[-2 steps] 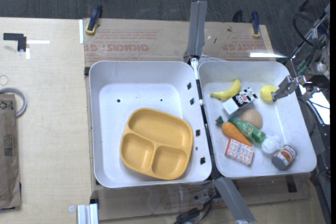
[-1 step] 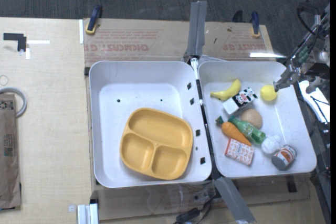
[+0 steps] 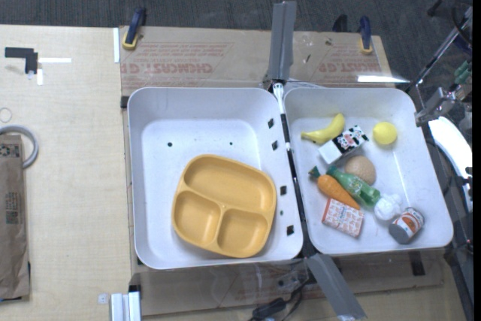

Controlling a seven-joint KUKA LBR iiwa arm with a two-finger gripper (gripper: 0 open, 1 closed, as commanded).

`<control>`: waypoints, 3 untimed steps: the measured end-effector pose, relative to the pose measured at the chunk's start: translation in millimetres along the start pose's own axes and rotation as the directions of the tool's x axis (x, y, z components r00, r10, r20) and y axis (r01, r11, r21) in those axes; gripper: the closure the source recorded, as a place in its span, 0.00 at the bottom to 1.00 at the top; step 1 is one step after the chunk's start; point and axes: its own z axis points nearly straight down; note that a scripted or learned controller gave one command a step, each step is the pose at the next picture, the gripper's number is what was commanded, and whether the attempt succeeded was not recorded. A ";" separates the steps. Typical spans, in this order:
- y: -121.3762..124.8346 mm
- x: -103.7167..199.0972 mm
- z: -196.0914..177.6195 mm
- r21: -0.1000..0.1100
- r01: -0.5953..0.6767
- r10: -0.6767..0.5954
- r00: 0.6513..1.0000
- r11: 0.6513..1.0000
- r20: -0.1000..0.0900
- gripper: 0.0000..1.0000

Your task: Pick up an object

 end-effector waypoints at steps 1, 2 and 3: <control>0.8 -0.1 -7.8 0.001 0.001 -0.001 1.000 1.000 0.001 1.00; 6.0 3.3 -124.0 0.000 0.061 -0.061 0.998 0.998 0.000 1.00; 86.0 -10.2 -123.5 0.000 0.117 -0.117 0.993 0.993 0.000 1.00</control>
